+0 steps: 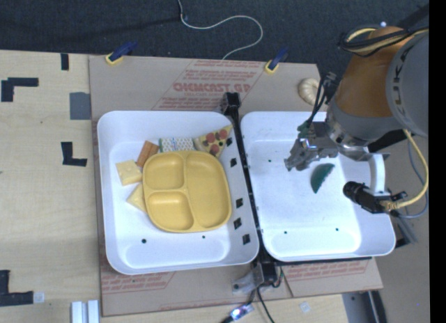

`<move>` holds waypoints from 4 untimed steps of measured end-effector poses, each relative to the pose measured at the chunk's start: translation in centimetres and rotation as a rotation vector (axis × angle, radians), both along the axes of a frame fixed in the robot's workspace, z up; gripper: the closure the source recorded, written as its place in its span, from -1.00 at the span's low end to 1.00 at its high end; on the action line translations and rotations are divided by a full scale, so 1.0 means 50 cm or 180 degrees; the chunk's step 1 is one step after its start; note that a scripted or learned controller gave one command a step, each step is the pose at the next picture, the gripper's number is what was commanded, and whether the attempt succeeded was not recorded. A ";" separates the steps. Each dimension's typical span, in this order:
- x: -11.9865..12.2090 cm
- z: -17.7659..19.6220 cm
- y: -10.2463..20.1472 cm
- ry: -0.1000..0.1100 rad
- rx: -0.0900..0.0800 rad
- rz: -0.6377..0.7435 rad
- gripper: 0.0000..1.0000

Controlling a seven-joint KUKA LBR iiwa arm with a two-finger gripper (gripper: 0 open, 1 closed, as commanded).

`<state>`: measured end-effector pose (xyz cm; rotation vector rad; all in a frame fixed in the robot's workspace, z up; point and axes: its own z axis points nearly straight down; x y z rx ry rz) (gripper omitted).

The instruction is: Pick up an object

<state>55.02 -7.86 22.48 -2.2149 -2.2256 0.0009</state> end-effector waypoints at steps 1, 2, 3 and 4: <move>0.028 -0.008 0.109 0.0001 0.0002 0.0008 1.00; 0.033 0.010 0.208 0.0000 0.0003 0.0007 1.00; 0.013 -0.009 0.306 0.0005 -0.0002 0.0002 1.00; 0.049 -0.005 0.361 -0.0001 -0.0001 -0.0002 1.00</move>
